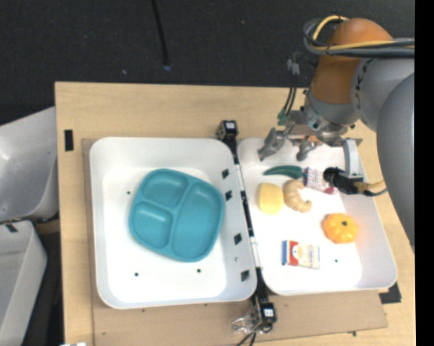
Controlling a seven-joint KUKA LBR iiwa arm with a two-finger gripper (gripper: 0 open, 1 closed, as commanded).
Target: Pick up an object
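Gripper (288,144) seemingly empty, near bin rim (247,147)

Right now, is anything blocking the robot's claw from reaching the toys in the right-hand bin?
Nothing visible does. The gripper hangs over the right bin's far corner, and the green pepper lies just below it, uncovered, with the yellow piece beyond.

A teal divided plate (176,214) lies in the left white bin (102,265).
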